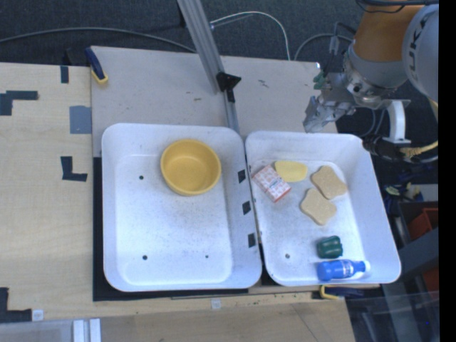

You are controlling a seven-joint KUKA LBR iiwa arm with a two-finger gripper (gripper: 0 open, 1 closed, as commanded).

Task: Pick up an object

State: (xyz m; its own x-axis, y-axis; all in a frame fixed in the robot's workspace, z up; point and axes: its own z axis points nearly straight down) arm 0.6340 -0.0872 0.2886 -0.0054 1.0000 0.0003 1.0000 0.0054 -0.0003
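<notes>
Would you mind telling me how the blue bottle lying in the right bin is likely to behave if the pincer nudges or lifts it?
The blue bottle lies on its side, so a push would probably roll it toward the bin wall beside it. Its smooth rounded body may slip between fingers. It looks small, likely light, and seems rigid.

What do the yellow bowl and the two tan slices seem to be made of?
Yellow bowl: probably plastic, smooth with an even matte colour. Tan slices: likely foam or plastic toy bread, flat with rounded edges and a dull surface.
</notes>
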